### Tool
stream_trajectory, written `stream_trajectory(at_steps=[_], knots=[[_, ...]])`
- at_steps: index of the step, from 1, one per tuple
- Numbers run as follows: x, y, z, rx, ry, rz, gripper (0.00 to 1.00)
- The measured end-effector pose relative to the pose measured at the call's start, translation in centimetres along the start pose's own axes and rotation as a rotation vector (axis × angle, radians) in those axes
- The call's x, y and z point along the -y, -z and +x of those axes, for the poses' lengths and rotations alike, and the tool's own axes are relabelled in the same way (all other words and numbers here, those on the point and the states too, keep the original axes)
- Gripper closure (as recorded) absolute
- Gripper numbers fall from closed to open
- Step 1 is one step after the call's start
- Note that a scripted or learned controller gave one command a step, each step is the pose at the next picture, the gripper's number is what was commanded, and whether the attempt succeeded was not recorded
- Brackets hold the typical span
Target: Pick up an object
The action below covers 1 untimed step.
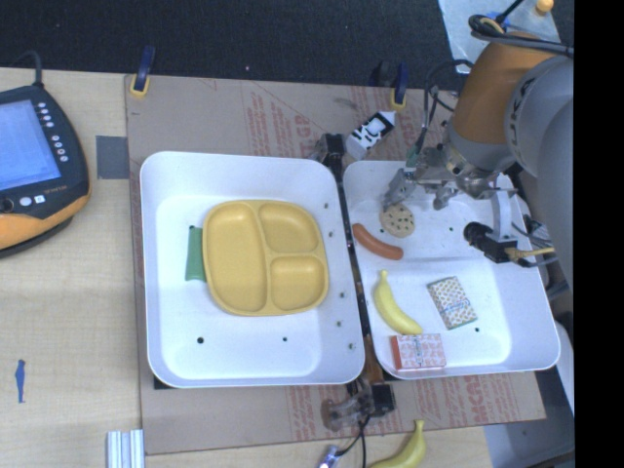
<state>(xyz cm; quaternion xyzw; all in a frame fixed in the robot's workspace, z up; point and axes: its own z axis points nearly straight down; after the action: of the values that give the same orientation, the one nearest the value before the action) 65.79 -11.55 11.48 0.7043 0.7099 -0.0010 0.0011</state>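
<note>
Camera view: gripper (398, 194) above round speckled cookie (397, 222).

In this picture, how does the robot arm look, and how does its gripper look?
The arm is bulky and rounded, grey, with a broad orange band above the wrist. The gripper is a small assembly of grey metal, with thin dark cables running to it.
</note>
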Motion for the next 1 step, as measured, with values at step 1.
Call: stream_trajectory(at_steps=[1], knots=[[0.11, -2.13, -2.17, -0.003, -0.005, 0.002, 0.00]])
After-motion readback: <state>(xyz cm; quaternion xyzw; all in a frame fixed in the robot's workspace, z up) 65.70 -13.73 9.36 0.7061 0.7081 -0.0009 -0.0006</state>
